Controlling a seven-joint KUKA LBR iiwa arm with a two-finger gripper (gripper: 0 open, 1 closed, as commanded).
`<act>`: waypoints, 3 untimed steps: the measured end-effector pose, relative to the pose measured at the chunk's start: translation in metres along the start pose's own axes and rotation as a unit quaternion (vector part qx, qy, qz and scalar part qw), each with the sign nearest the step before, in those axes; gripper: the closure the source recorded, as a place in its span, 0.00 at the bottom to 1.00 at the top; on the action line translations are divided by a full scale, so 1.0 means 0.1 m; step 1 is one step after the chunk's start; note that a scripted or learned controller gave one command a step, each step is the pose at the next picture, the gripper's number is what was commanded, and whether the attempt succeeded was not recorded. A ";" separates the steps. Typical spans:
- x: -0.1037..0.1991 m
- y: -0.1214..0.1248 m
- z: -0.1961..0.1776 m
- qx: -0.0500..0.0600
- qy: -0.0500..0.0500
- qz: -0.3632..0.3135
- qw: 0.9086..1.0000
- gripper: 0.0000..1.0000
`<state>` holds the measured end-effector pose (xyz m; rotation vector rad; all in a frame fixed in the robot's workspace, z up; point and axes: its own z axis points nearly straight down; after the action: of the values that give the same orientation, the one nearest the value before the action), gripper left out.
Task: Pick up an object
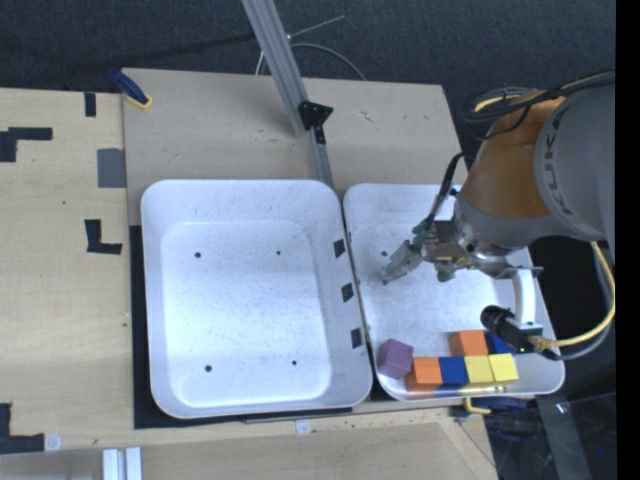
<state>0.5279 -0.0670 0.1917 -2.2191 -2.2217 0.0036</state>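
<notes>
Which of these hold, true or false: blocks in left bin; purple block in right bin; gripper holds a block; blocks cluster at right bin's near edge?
1. The blocks lie in the left bin. False: they lie in the right bin.
2. A purple block is in the right bin. True.
3. The gripper holds a block. False: nothing sits between its fingers.
4. The orange block, blue block and yellow blocks cluster at the right bin's near edge. True.

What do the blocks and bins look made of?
Blocks: solid-coloured cubes with matte faces and crisp edges, likely painted wood or hard plastic; the look leaves it open. Bins: white, smooth, rounded rims and moulded corners, faintly speckled, so probably moulded plastic.
</notes>
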 end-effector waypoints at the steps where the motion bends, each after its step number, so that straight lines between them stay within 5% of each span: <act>1: -0.24 0.21 0.78 0.003 0.000 0.001 1.000 0.00; 2: -0.37 0.24 1.02 0.001 0.000 0.001 1.000 0.00; 3: -0.08 -0.39 -0.04 -0.003 0.001 0.000 1.000 0.00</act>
<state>0.4890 -0.0747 0.1959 -2.2201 -2.2243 -0.0042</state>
